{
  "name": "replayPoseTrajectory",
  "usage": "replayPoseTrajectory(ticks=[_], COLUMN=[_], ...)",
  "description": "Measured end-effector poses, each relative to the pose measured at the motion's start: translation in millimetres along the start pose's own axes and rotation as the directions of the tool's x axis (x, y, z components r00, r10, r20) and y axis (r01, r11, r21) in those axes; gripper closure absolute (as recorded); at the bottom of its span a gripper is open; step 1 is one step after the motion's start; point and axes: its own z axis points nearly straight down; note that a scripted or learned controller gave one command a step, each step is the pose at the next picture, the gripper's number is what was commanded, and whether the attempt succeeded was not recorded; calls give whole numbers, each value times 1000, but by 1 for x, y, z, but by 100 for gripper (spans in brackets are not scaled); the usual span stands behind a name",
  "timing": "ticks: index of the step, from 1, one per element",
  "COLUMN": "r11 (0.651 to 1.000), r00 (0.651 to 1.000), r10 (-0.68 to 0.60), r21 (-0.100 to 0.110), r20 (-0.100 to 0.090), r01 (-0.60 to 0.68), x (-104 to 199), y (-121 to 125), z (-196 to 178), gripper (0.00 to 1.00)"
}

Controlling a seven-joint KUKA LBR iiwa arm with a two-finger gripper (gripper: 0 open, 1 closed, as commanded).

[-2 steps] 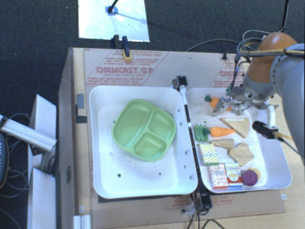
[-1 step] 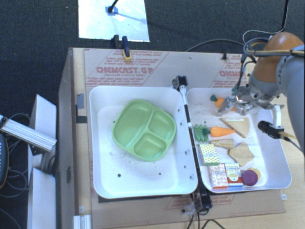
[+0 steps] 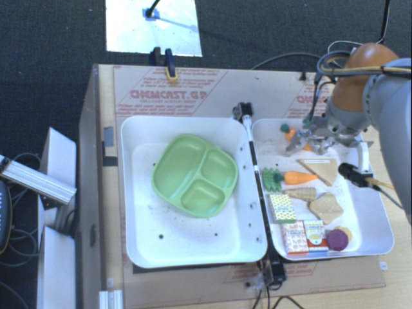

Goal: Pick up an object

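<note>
White right bin (image 3: 376, 227), gripper (image 3: 313, 141) above — toy carrot (image 3: 300, 177) nearby

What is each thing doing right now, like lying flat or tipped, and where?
Green plate: tilted, in left bin.
Toy carrot: lying flat, right bin.
Purple ball: resting near right bin's front corner.
Small cartons: lying flat, side by side.
Gripper: low over right bin's back.
</note>
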Motion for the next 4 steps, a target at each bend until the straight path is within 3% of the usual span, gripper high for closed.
replayPoseTrajectory(ticks=[1, 2, 3, 4], r11=[1000, 1000, 1000, 1000], r00=[1000, 1000, 1000, 1000], r10=[-2, -3, 0, -1], r21=[1, 0, -5, -7], r20=[-2, -2, 2, 0], r01=[2, 3, 0, 1], x=[0, 1, 16, 61], y=[0, 0, 1, 2], z=[-11, -11, -1, -1], gripper=[100, 0, 0, 0])
